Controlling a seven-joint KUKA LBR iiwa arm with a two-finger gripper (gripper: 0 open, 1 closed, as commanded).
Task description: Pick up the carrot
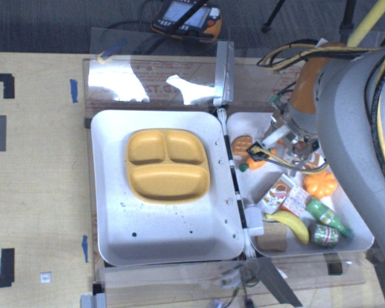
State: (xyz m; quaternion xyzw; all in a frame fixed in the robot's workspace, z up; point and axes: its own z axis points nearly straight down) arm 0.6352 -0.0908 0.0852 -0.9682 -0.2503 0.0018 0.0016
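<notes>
My gripper [294, 151]: down in the cluttered bin [258, 186], near the carrot [254, 162].
My grip: spread or closed, I cannot tell.

No word, brand or number is legible to us in this view. The carton [283, 196] and the can [324, 235] in the right bin [364, 241] carry printed labels. The clear panel [147, 85] behind the left bin [109, 239] shows faint reddish print and the pendant [185, 17] beyond it a lit screen, all too small or blurred for us to read.
</notes>
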